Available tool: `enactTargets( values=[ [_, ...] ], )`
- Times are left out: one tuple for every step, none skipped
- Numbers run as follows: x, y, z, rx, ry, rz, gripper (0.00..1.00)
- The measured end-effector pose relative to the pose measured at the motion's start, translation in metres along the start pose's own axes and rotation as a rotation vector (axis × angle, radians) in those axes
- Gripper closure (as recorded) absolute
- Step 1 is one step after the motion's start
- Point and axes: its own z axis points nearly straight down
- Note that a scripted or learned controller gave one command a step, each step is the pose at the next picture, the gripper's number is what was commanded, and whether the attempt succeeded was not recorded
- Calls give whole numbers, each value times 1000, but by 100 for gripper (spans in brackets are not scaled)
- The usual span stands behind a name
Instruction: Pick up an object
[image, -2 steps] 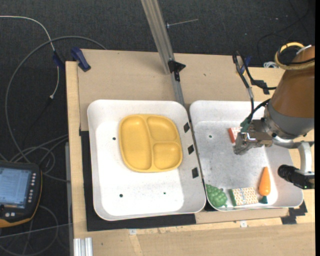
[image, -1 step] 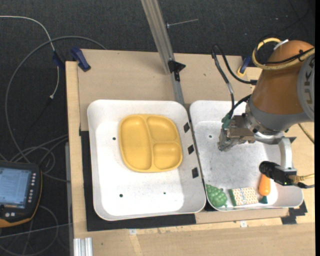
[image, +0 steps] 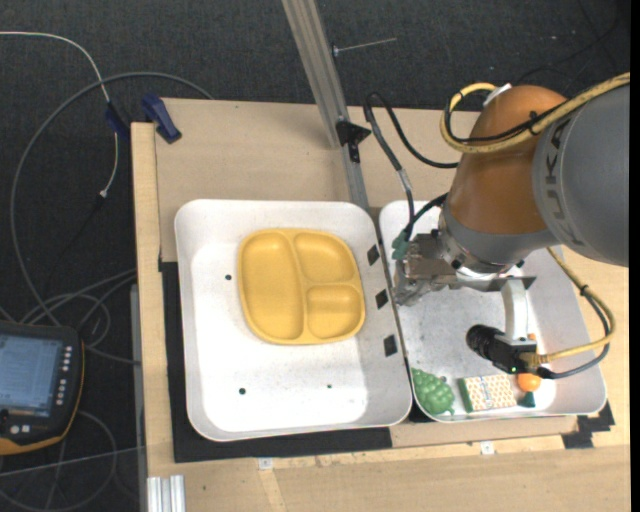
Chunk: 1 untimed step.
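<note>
Camera view is showing the end effector (image: 404, 288) being held low over the left side of the right bin (image: 445, 330), just beside the walls where that bin and the left bin (image: 200, 300) are meeting. Whether it is open or closed cannot be told, because it is being masked by the wrist and the grey and orange arm (image: 520, 170) leaning in above it. Nothing can be made out in its hold.

The things that could be picked up are being crowded against the near wall of the right bin: a green bunch of toy grapes (image: 432, 392), a patterned block (image: 487, 392) just beside it, and a small orange piece (image: 530, 380) at the block's far end. They are probably being kept there by the bin's raised rim, which is stopping anything that slides. All three are lying apart from the end effector, towards the near edge of the tabletop (image: 148, 300).

A yellow divided plate (image: 300, 285) is lying flat, compartments up, in the middle of the left bin, on the other side of the walls.

Since bare bin floor appears to be lying under the end effector, a grasp here is being judged unlikely to catch anything. The grapes are being judged the closest target, and their place by the wall and corner is expected to leave little room for closing around them.
</note>
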Motion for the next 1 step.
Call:
enactTargets(
  values=[
    [57,13,-8,-7,0,-1,100]
  ],
)
